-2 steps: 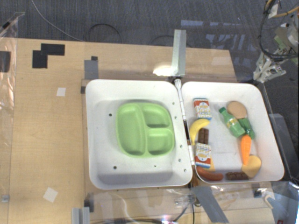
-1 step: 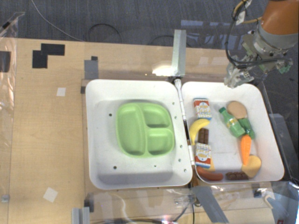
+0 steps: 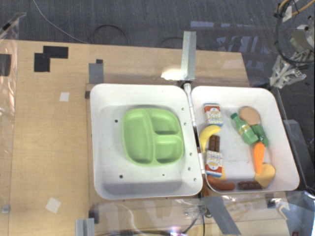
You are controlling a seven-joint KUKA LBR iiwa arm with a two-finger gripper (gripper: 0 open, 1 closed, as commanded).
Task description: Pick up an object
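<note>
The arm is sitting at the upper right, beyond the corner of the right bin, with the pincer hanging outside the bin wall and nothing between it and the toys — whether it is released or clenched I cannot tell at this size. Nothing is being carried, so the pick is judged to be at its very start: choosing a target and reaching in. The candidates are all lying in the right bin: a banana and two small cans along the left wall, a green bottle beside a tan bun near the middle, a carrot below them, and a sausage at the lower edge. The left bin is holding a green tray. The next move is likely calling for a swing leftward and down over one piece — the carrot or bottle, standing a little apart from the wall, looks easiest to straddle.
</note>
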